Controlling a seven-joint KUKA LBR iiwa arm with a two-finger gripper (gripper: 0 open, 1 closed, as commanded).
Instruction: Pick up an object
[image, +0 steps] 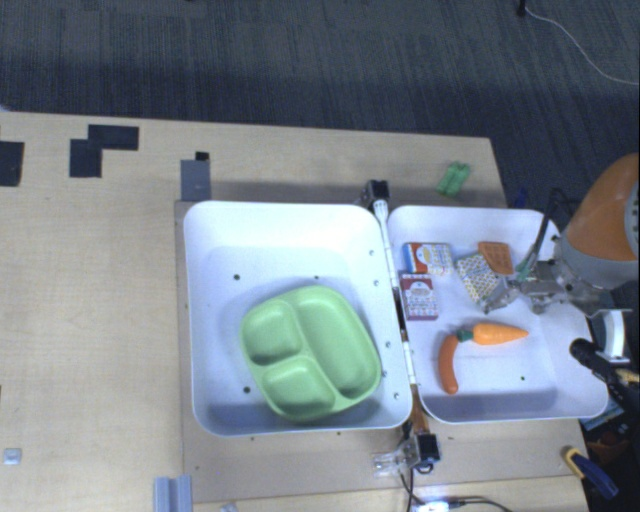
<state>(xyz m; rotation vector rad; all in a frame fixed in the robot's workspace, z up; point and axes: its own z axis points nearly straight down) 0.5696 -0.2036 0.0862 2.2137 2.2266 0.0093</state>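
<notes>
Green three-part plate (310, 350), smooth plastic, sits in the bin left of the carrot (493, 335), open floor all round it. Sausage (447, 363) just left of the carrot, bare white floor on the carrot's near side. Crinkled silvery packet (478, 278) just beyond the carrot. Gripper (518, 290) beside the packet, right of it, grip state blurred, can't tell. Arm cut off at the frame edge.
</notes>
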